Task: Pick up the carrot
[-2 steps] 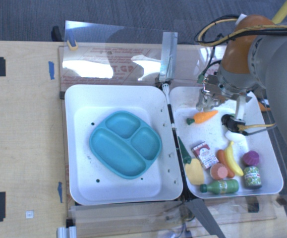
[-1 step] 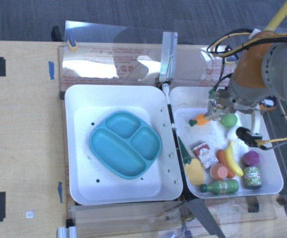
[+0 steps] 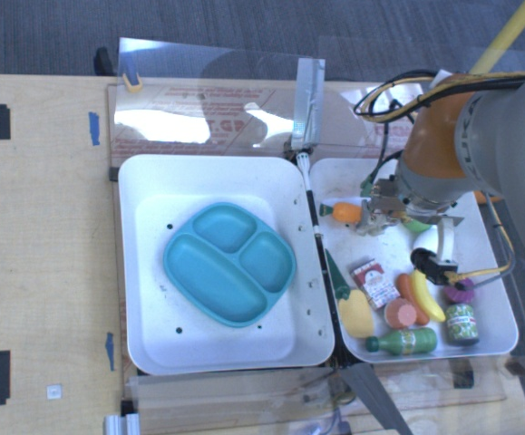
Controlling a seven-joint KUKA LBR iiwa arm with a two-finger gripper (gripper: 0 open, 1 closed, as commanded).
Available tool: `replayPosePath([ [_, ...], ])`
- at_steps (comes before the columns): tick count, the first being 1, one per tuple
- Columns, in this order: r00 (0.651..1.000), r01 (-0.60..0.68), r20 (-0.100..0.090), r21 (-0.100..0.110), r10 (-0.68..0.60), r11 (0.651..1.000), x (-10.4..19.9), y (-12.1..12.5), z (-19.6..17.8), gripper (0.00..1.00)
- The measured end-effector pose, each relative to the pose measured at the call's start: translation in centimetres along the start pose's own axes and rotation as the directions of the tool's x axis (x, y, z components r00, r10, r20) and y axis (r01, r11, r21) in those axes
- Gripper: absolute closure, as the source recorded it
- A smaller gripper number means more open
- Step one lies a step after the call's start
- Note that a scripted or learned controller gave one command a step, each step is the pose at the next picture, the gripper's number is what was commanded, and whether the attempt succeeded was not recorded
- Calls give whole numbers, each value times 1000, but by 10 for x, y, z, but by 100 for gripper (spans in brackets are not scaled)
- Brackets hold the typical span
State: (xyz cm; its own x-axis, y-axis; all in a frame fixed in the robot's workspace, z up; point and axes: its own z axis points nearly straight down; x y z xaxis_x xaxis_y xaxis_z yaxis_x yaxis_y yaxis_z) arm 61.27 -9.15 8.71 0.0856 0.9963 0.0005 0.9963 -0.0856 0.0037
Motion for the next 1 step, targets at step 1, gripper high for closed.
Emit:
replayPosePath([
  [1,987,160,-3,29,-160,987,1,49,3,0],
])
